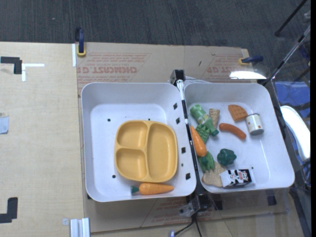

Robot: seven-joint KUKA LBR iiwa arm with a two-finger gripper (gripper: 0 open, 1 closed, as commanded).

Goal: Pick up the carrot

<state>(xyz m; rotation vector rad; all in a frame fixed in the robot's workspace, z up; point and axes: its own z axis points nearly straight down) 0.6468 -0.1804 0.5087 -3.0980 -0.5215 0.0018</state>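
The carrot [153, 188] lies on its side on the floor of the left bin [85, 132]. It sits close along the near wall and just below the yellow plate [146, 149], with its green stub to the left and its tip to the right. It appears to touch nothing else.

A second orange, tapered piece [198, 142], likely also a carrot, leans against the left wall of the right bin [277, 132]. It is crowded by green toys [203, 128] above and below it. The one in the left bin looks much the easier target.

Whether the claw is spread or pressed together cannot be told.

For a good grasp, I would come straight down over the thick middle of the carrot and close across its short width. That puts one finger toward the plate and the other toward the near wall. The gap on the wall side is narrow, so that finger risks landing on the rim or pushing the carrot away. The carrot is round and smooth and may roll, so a centred, square closing matters more than speed.

Elsewhere in the right bin are a sausage [232, 130], a small can [255, 124], a broccoli [226, 156], a toast slice [237, 112] and a black-and-white carton [238, 177]. All are well apart from the target.

Both bins rest on a cardboard sheet [113, 65]. It is held by clamps [79, 41] at its far corners to a pale wooden tabletop [34, 132]. Dark carpet [148, 9] lies beyond.
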